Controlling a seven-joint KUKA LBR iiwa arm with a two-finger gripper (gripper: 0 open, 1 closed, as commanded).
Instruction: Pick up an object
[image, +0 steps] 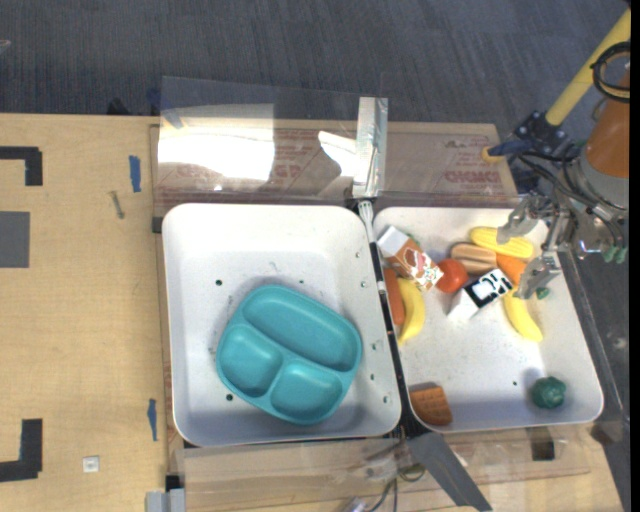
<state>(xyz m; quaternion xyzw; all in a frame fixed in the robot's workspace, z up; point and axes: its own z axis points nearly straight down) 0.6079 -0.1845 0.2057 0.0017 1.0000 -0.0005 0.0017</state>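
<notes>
We find no object lifted yet: every item lies on the floor of the right bin (575, 345), so we judge the pick as not begun or at most at the approach stage, with the descent, the closing and the lift all left to do. The gripper (533, 247) hangs over the far right part of that bin, its fingers spread apart with nothing between them. Just below and beside it sits a cluster: a yellow piece (500, 240), an orange piece (510, 265), a black-and-white tagged block (487, 289) and a banana (523, 316) nearest its tips. Further to its left lie a red piece (452, 275), a printed packet (415, 262) and a second banana (409, 312); well below it rest a green ball (548, 392) and a brown block (431, 402). Well to its left, the left bin (190, 240) carries a teal divided tray (289, 351). Which item is targeted we cannot tell. The cluster overlaps heavily, so outlines there are uncertain, and the arm is cut off at the frame edge.
</notes>
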